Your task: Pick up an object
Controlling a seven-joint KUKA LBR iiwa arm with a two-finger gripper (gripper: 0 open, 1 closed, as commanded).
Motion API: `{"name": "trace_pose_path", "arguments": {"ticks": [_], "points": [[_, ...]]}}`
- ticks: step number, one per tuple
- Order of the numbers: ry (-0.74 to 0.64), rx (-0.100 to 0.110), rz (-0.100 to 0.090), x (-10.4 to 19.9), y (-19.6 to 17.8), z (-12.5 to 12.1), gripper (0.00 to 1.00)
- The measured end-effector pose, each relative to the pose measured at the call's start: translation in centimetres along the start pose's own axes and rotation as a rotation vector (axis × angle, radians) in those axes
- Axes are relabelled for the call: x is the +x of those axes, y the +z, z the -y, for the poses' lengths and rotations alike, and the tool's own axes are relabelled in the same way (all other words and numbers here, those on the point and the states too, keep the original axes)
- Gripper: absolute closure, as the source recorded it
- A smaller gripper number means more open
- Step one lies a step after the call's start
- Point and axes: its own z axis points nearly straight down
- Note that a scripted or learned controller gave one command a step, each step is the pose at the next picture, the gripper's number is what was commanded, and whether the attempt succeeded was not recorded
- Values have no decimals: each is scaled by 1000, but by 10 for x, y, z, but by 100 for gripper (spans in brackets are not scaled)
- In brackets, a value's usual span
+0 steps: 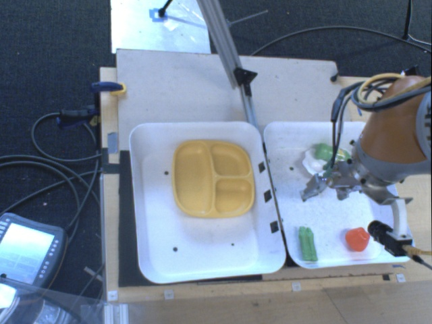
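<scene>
fingers (316, 189) low in right bin (291, 140), can't tell if open or holding anything. green stick (308, 243) near edge looks light, stiff; grab mid-length across narrow side.

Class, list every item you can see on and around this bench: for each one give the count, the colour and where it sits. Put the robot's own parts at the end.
Bins: two, white, side by side on the bench.
Divided plate: one, yellow, three compartments, in the left bin.
Green stick-shaped object: one, green, near the front edge of the right bin.
Red-orange object: one, small, front right of the right bin.
White and green items: a small cluster, back of the right bin, partly hidden by the arm.
Clamp: one, blue and yellow, at the bench's left edge.
Handheld screen unit: one, grey, on the floor at lower left.
Cables: several, black, on the floor.
Arm: one, grey and orange, over the right bin.
Pincer: one, grey, low over the right bin.
</scene>
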Motion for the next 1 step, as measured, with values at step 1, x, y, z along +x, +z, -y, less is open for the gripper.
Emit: {"name": "trace_pose_path", "arguments": {"ticks": [1], "points": [[3,-1,0,0,0,0,0]]}}
